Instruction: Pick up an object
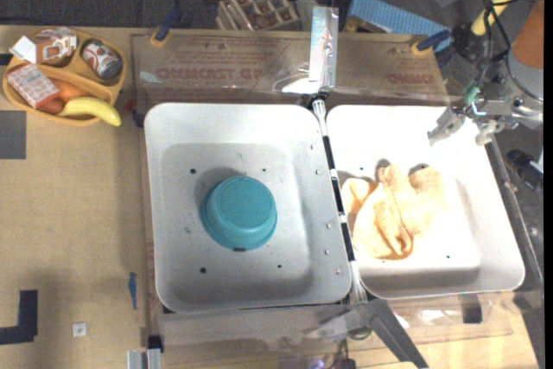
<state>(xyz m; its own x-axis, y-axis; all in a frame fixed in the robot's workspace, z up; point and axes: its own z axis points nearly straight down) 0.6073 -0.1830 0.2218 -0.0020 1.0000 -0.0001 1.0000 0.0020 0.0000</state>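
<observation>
So the pincer [462, 124] sits at the upper right of the frame, over the right bin's [501, 272] top edge, fingers spread apart and gripping nothing. The tan plush toy [399, 207] lies lower in that bin. A teal bowl [240, 213] sits upside down in the left bin [164, 151].

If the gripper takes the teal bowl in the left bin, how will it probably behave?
The teal bowl lies upside down, so no rim shows to pinch; its smooth domed base may slip from the fingers. It looks like rigid plastic, so probably stiff and light. Resting wide-side down in the left bin, it would likely slide when pushed rather than roll or tip.
</observation>
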